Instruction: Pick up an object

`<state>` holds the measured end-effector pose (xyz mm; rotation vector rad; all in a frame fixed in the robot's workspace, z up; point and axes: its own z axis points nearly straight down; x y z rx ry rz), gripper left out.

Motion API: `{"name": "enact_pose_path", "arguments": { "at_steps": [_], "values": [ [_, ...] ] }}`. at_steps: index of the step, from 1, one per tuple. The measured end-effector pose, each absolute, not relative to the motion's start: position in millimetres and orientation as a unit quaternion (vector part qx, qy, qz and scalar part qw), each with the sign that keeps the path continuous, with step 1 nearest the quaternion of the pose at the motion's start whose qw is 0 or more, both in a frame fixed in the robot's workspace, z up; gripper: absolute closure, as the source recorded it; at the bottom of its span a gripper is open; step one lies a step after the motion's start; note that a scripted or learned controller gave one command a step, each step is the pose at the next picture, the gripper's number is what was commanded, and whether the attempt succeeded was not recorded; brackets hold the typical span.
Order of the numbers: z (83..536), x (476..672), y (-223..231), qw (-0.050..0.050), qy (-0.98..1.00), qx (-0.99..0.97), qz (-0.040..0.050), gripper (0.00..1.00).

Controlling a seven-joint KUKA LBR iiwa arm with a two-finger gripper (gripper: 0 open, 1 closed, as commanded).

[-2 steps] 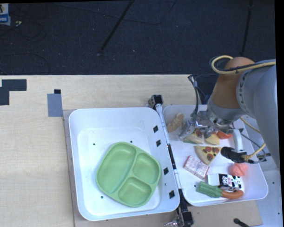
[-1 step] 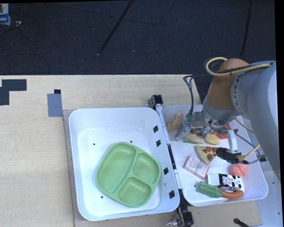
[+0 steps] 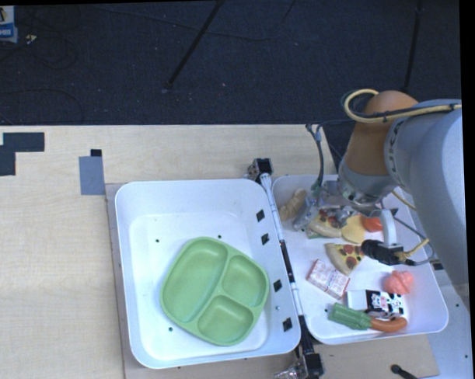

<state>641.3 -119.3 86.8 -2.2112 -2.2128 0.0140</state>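
Toys lying heaped in the right bin (image 3: 438, 314), under the arm (image 3: 423, 151).

Sitting in that bin: a pizza slice (image 3: 345, 256) near the middle, a pink-and-white packet (image 3: 328, 279) just left of it and below, a green piece (image 3: 349, 316) touching an orange one (image 3: 388, 324) near the front rim, a black-and-white box (image 3: 386, 302) just above those, a pink lump (image 3: 399, 282) toward the right wall, a tan piece (image 3: 296, 205) at the back left corner. Crowding the back of the bin, with the gripper (image 3: 337, 210) hanging low among the clutter there; jaws hidden, cannot tell whether gripping anything. Lying tilted in the left bin (image 3: 137, 204): a green tray (image 3: 214, 290), three compartments, taking up the front half and leaving bare white floor along the back and left walls. Bins touching along the middle divide.
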Motion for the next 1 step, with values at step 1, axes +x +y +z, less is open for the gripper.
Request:
{"name": "enact_pose_path", "arguments": {
  "at_steps": [1],
  "values": [
    [87.5,643.5,-121.2,0.002,-0.708,-0.707,0.0013,0.0]
  ]
}}
